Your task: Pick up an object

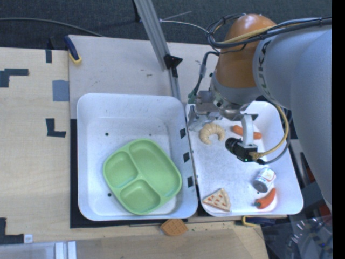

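We see the gripper [211,118] low in the right bin [237,169], just above the croissant [211,133]; we cannot tell its state. A green divided plate [142,176] fills the left bin [91,144].

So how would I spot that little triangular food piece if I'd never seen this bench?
Find the right-hand white bin, the one the grey arm reaches over. Look along its near edge, at the corner closest to the green divided plate. The pizza slice lies there: flat, tan with red dots, and triangular, unlike the curved croissant and the small can.
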